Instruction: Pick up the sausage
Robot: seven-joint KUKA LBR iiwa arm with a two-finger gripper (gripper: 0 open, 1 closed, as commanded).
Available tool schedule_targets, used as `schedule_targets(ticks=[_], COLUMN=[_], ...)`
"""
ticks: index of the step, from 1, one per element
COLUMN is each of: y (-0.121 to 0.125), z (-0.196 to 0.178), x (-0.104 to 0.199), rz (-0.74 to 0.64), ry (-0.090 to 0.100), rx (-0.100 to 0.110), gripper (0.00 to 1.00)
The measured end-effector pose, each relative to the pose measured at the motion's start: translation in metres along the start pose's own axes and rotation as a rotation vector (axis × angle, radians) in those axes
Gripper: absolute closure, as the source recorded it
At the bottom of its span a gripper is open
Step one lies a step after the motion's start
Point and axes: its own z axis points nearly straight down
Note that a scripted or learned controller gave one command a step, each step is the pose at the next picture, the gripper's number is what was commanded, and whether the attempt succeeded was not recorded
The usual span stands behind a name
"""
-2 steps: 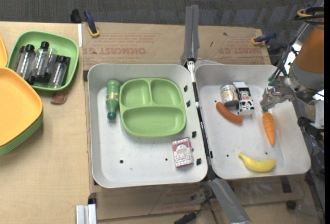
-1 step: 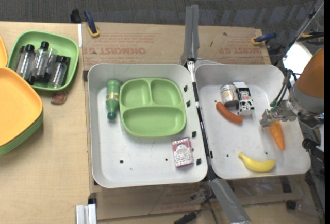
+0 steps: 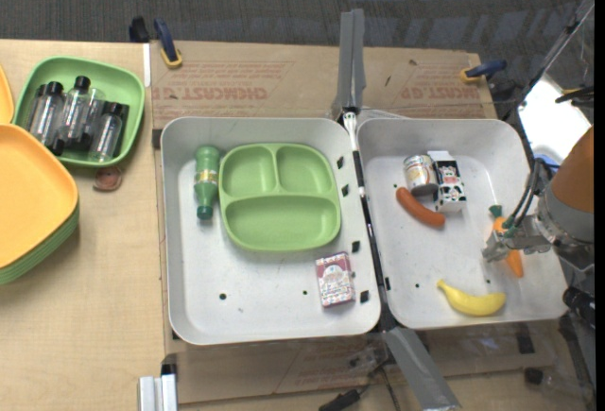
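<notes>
The red-orange sausage [image 3: 420,208] lies up-left of the pincer [image 3: 504,239] — long axis slanting down-right; pincer state I cannot tell.

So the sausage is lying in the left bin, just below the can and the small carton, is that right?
Not quite: the sausage lies in the right bin, not the left one, and the camera view shows this. The rest holds: it sits just below the can and the small carton.
</notes>
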Motion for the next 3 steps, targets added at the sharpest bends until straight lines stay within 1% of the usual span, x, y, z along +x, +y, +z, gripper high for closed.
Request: schedule_targets(ticks=[1, 2, 3], y=[-0.009, -0.007, -0.008], z=[0.0, 0.0, 0.001], x=[0.048, 0.017, 0.075], rz=[0.1, 0.308, 0.285], ry=[0.001, -0.001, 0.0], rx=[0.002, 0.001, 0.002], gripper=[1.0, 1.0, 1.0])
